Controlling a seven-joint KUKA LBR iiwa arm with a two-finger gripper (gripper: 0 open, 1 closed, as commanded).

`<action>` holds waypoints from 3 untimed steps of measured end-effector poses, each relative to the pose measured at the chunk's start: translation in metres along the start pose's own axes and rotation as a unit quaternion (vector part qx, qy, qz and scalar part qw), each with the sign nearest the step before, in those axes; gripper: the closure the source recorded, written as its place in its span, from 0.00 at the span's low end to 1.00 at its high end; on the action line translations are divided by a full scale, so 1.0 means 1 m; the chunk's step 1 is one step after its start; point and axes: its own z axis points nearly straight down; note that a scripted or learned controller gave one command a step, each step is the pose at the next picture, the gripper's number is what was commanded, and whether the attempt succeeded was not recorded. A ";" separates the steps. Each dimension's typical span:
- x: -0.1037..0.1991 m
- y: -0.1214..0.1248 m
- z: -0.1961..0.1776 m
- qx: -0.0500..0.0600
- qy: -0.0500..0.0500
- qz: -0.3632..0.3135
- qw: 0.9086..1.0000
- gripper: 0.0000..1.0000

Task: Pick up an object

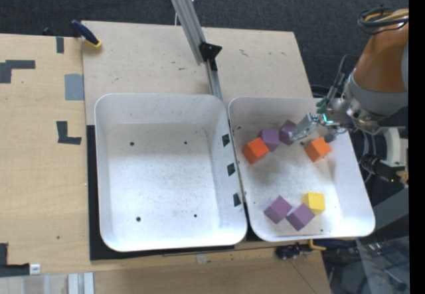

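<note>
The right bin [352, 186] holds several small cubes. An orange cube [255, 149] and two purple cubes [270, 138] [288, 131] lie in its far left part. Another orange cube [318, 148] lies near the right wall. At the front sit two more purple cubes [278, 208] [300, 217] and a yellow cube [315, 202]. My gripper [307, 128] is low over the far part of this bin, between the purple cube beside it on the left and the orange cube just below and to its right. Nothing visibly hangs from it.
The left bin [106, 153] sits beside the right one, sharing a middle wall. A slanted metal rail [189, 17] crosses the bench behind the bins. A blue and yellow tool [86, 34] lies at the far left of the bench.
</note>
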 end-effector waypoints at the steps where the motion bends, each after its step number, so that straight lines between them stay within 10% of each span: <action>1: 0.000 0.001 -0.002 -0.002 -0.001 -0.001 1.000 0.00; 3: 0.005 0.011 0.097 0.001 0.000 0.000 1.000 0.00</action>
